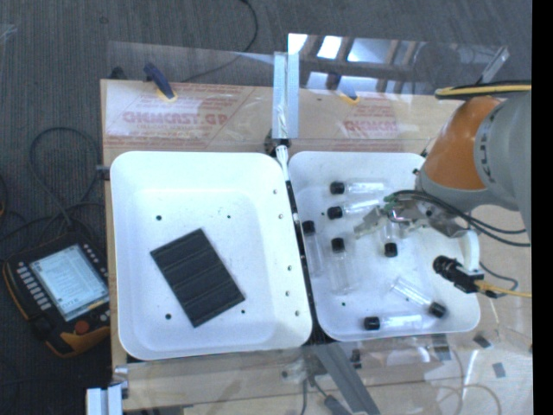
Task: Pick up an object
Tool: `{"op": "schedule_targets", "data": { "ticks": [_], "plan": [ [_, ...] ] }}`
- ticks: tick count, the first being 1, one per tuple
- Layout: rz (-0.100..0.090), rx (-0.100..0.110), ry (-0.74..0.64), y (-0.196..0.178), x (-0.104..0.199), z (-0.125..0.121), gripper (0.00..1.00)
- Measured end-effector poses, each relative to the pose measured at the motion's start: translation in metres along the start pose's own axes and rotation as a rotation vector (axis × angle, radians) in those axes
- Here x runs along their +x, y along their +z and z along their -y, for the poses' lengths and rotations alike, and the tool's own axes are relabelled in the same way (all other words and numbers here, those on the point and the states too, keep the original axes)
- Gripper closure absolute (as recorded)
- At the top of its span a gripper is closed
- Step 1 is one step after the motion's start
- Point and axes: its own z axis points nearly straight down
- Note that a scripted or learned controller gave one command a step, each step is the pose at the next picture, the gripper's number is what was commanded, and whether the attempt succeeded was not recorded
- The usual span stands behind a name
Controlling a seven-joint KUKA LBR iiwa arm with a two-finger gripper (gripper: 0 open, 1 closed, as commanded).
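A bench seen from above at a slant, bearing two shallow white bins side by side on a pale board printed with faded red lettering.

At the far left, on the dark carpeted floor beside the bench, lies a handheld control pendant with a lit screen and an orange-and-black casing, its black cable looping away behind it.

The left bin is smooth matte white plastic with rounded corners and a few small dark dots on its floor. In it lies one flat black ribbed rectangular panel, set at a diagonal, left of the bin's middle and toward the near side.

A narrow, shiny upright strip stands behind the seam where the two bins meet.

The right bin holds several small clear plastic vials with black caps, scattered and lying on their sides; some show mostly as black caps against the white floor. One lies near the bin's front edge, others near the back and the middle.

The gripper hangs low over the middle of the right bin, among the vials, a grey metallic tangle with cables. How far it is open, and whether it holds or touches any vial, cannot be made out. Behind it, at the right, the arm's rounded grey body and glossy orange band reach in.
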Motion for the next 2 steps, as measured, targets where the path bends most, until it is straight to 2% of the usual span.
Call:
{"op": "schedule_targets", "data": {
  "ticks": [1,2],
  "plan": [
    [-0.001,-0.004,-0.044,0.0,-0.016,0.02,0.0],
    [0.0,0.0,-0.063,0.001,-0.01,-0.014,0.0]
  ]
}}
